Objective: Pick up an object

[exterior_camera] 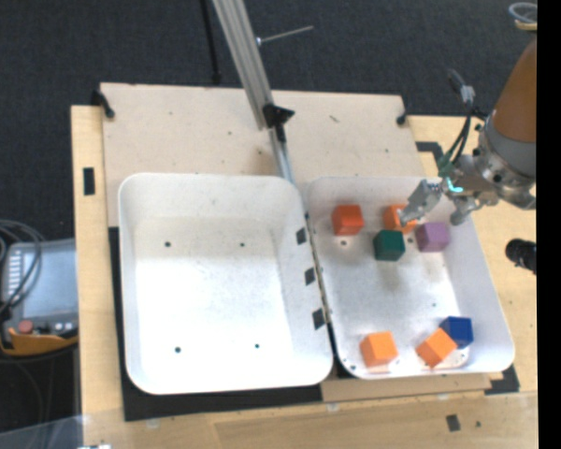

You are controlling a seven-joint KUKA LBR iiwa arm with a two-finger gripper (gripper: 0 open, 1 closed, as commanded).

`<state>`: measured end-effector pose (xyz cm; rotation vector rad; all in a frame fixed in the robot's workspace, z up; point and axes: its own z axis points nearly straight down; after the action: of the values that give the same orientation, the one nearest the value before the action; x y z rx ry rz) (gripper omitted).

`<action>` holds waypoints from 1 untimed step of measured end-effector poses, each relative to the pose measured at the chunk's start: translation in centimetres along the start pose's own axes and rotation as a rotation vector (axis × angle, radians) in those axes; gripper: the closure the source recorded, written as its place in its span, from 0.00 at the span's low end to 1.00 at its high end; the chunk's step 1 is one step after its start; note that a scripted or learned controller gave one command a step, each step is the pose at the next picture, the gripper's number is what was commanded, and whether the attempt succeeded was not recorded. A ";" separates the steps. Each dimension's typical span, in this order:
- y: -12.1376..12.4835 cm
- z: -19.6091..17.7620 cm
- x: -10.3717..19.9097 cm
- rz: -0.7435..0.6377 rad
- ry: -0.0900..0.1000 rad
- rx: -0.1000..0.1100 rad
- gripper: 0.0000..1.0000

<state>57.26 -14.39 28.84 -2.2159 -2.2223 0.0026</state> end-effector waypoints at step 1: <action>0.1 -0.2 0.0 0.001 0.000 -0.005 0.00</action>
<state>57.34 -14.36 29.07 -2.2191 -2.2240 -0.0024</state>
